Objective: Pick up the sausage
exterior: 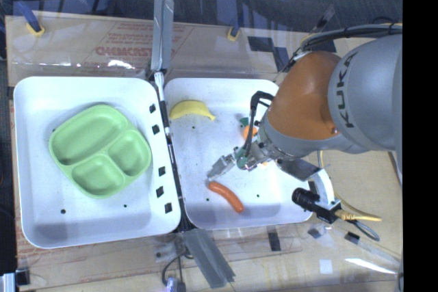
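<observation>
Two shallow white bins (226, 89) sit side by side; the arm hides part of the right one. The jaws (226, 164) hang just above the orange-red sausage (226, 195), their state unclear. The sausage lies free near the front wall.

On my screen the arm (363, 96) is a thick, rounded grey casing with "KUKA" printed in dark letters down its side. A broad, glossy orange band (304, 102) wraps it above the wrist. Black cables (342, 34) arc over the top of the orange section, and a thinner black one loops along its near edge. Below the band I see the gripper (229, 164), a small metallic assembly with greenish and orange flecks at its base and pale grey fingers (220, 166).
</observation>
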`<state>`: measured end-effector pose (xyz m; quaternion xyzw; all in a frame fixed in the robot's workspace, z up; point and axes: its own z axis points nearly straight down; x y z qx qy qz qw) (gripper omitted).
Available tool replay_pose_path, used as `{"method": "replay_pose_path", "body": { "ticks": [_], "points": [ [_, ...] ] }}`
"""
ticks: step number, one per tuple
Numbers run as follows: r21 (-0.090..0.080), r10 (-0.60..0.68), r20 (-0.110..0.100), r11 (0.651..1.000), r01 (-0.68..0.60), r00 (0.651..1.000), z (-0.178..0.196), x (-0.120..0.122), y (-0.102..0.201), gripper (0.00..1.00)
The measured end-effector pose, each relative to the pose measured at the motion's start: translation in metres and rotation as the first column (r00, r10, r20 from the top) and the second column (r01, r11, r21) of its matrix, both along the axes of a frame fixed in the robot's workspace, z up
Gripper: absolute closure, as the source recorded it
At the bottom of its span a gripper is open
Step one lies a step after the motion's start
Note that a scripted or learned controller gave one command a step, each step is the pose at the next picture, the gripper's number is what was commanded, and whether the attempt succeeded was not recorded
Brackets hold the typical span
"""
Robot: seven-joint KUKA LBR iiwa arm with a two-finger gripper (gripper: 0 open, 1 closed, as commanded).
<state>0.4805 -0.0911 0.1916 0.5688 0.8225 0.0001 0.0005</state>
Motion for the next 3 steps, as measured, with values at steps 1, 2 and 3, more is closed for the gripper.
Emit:
{"method": "replay_pose_path", "body": {
  "ticks": [1, 2, 3],
  "points": [
    [0.002, 0.070, -0.004, 0.998, -0.070, 0.998, -0.101, -0.005, -0.045, 0.00],
    [0.003, 0.074, -0.005, 0.997, -0.074, 0.997, -0.091, -0.004, -0.045, 1.00],
    [0.001, -0.010, -0.001, 1.000, 0.010, 1.000, 0.031, -0.002, 0.041, 1.00]
  ]
}}
